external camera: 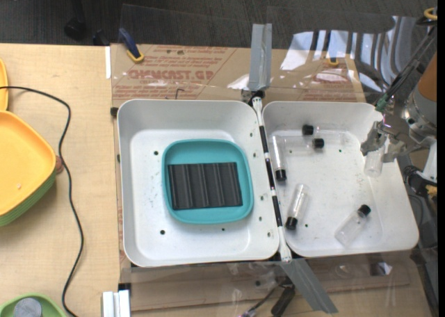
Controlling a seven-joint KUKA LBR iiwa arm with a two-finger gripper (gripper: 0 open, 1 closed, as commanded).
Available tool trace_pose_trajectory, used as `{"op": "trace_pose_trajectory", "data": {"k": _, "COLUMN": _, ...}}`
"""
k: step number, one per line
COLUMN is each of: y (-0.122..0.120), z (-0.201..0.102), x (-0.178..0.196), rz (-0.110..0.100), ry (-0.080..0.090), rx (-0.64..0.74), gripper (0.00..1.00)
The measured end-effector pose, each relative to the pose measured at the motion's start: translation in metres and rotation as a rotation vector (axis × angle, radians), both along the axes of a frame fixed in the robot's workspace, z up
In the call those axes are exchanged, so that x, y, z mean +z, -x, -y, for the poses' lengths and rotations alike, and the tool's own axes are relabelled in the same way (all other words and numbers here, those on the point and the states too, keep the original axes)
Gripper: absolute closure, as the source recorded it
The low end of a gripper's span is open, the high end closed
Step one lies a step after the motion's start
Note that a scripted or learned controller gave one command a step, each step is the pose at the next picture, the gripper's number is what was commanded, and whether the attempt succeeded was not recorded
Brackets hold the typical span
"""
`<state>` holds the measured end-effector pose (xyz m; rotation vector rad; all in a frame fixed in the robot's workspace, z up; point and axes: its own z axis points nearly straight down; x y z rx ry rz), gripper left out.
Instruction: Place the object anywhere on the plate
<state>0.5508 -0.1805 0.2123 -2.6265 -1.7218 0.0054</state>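
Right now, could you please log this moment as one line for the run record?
tool: over right bin, far right edge | clear vials: lying loose in right bin | teal plate: in left bin, nothing placed on it

Teal plate [207, 182] lies in left bin [139, 169]; clear vials [295, 204] scattered in right bin [389, 232].

At the right edge, a pale grey rounded arm casing [430, 124] is seen, with an orange patch [432, 79] above it. Thin dark cables [407, 72] are run diagonally along the arm. The hand [379, 143] is formed of small grey metal parts, too blurred for finer detail to be made out.
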Motion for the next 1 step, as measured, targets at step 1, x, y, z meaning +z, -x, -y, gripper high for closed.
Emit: {"op": "trace_pose_trajectory", "data": {"k": 1, "y": 0.0, "z": 0.0, "x": 0.0, "rz": 0.0, "ry": 0.0, "rx": 0.0, "gripper": 0.0}}
